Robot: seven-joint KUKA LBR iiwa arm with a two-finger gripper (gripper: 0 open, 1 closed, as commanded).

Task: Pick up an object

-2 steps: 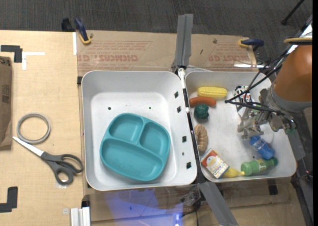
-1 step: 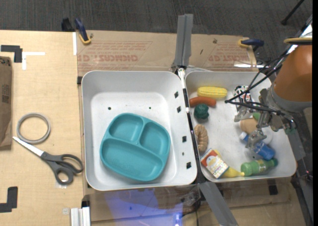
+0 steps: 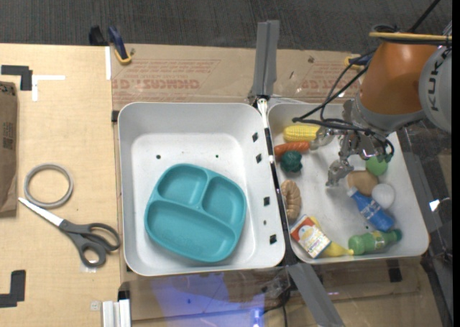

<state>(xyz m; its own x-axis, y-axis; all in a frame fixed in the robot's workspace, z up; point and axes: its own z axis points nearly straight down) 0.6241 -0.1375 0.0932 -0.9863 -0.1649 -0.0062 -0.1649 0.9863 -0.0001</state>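
The gripper [image 3: 340,172] hangs low over the right bin [image 3: 411,196], its fingers apart with nothing between them. Just right of it lie a tan, potato-like piece [image 3: 362,182] and a blue bottle [image 3: 372,211]. The corn cob [image 3: 301,132] and carrot [image 3: 291,148] sit to its upper left, well apart. The left bin [image 3: 136,174] holds a teal divided plate [image 3: 195,211].

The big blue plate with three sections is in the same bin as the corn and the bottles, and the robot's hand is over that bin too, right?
Not quite. The camera view shows the blue plate alone in the left bin. The corn, the bottles and the gripper are at the right bin.
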